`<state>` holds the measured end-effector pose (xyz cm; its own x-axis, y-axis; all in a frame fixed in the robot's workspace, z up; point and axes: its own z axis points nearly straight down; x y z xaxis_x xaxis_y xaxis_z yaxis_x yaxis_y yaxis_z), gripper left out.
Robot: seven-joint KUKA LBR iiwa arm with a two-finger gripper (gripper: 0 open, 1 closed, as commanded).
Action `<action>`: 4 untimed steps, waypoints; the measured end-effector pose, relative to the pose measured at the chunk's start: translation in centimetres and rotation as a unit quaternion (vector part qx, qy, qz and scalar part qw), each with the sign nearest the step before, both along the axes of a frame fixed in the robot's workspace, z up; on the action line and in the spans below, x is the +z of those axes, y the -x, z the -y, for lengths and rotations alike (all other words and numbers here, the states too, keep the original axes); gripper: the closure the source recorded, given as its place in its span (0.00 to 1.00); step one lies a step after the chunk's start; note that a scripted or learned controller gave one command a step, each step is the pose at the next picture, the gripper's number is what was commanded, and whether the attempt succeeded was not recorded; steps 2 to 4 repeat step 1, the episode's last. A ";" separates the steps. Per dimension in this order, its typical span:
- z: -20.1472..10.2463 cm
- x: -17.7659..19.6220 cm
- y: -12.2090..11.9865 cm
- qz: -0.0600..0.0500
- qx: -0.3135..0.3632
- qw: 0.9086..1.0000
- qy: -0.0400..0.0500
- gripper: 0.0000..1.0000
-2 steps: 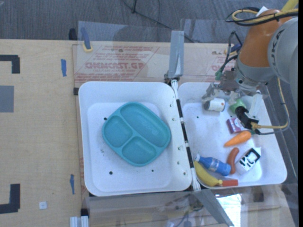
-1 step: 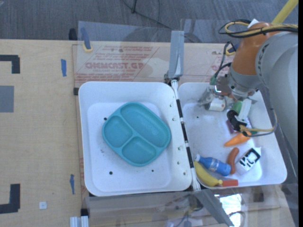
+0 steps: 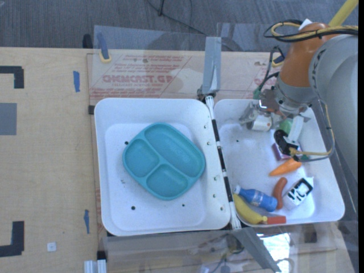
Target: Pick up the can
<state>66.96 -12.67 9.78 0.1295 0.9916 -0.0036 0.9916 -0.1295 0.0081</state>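
A short white container with a black-printed label (image 3: pixel 299 191), which I take for the can, lies on its side near the front right of the right bin (image 3: pixel 325 209). My gripper (image 3: pixel 257 118) hangs low over the far part of that bin, near its back wall, well away from the container. A small pale piece sits right at the gripper's tip, and I cannot tell whether it belongs to the gripper or is a separate thing.
In the right bin lie an orange carrot (image 3: pixel 286 166), a brown sausage (image 3: pixel 279 185), a blue bottle (image 3: pixel 257 198), a yellow banana (image 3: pixel 247 210) and a purple thing (image 3: pixel 278 151). The left bin (image 3: pixel 108 169) holds a teal divided plate (image 3: pixel 164 160).
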 end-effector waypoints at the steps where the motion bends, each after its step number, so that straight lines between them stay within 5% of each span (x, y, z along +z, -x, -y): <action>1: -6.0 14.1 0.2 -0.002 -0.023 1.000 -0.002 1.00; 4: -6.0 14.1 0.2 -0.002 -0.023 1.000 -0.002 1.00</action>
